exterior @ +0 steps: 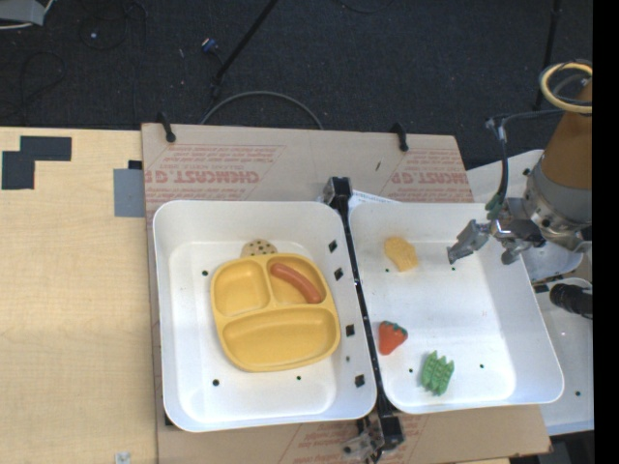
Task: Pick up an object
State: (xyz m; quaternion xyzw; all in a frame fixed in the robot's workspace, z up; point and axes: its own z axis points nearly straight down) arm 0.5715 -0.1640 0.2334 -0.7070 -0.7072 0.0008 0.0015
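The tool hung over the upper right part of the right bin, reaching in from the right on the grey arm with its orange band. One grey finger pointed left and down toward the bin floor; whether the tool was clenched or released could not be told, and nothing was seen between its fingers.

Nearest to it, just to its left, a pale yellow chunk lay on the floor of the right bin, apart from the tool. Farther down the same bin, a red strawberry-like toy with a green top sat close to the black divider between the two bins. A green knobbly toy lay near the bin's lower edge, right of the red one and apart from it.

The left bin held a yellow compartment tray. A reddish sausage lay slantwise in the tray's upper right compartment. A brown cookie rested on the bin floor, just beyond the tray's top edge.

Both bins sat on a cardboard sheet. Red print on it, seen upside down, seemed to read "CHEMCAST, G.P."; a like mark showed at the sheet's upper right. The light wooden counter stretched away to the left, with dark patches near its upper edge.
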